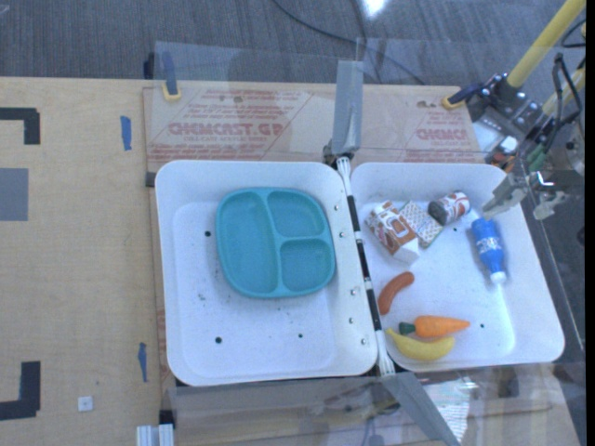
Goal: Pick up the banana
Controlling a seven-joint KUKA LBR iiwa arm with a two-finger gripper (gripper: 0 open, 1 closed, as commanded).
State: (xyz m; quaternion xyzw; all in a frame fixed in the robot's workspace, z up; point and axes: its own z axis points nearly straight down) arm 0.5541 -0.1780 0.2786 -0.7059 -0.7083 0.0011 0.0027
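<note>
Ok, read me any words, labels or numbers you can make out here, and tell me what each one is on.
"CHEMCAST GP": red print on the clear sheet behind the bins, blurred, my best reading.
Blue bottle label: too small to read.
Small carton print: too blurred to read.

The gripper [509,193] hangs over the right bin's [544,286] top right corner, its arm reaching in from the right edge.

A robotics lab: a pale plywood worktop [74,277] marked with black tape squares, two shallow white plastic bins [186,342], grey carpet and loose black cable [307,21].
</note>
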